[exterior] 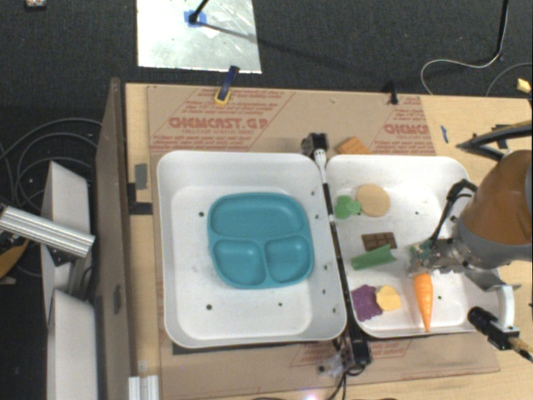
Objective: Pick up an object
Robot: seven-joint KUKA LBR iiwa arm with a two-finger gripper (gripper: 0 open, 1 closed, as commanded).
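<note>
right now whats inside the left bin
The left bin holds a blue divided tray with three compartments, each bare. The bin floor around it shows small dark dots. Whatever lies under the tray is covered and cannot be seen.

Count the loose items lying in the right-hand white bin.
6: green piece and tan round disc at top, brown block, green stick, purple-and-yellow piece, orange carrot. The arm may hide more.

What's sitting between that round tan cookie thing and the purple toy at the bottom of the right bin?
In the camera view, a brown chocolate-like block and a green stick lie between the tan disc and the purple toy.
</note>
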